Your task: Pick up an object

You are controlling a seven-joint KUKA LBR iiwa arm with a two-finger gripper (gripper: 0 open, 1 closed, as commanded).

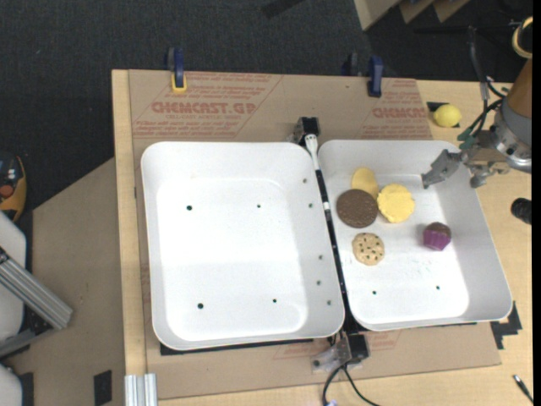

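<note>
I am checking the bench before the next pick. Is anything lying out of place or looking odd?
Yes, one thing. A small yellow ball lies on the brown board beyond the right bin's far corner, while the other items, such as the purple piece and the brown cookie, sit inside that bin.

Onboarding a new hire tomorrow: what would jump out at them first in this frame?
Probably the cluster of small food-like items in the right bin: a dark brown disc, a yellow round piece, a chip cookie and a purple lump. Next, the gripper hanging over that bin's upper right edge, holding nothing. The left bin sits alongside it.
</note>
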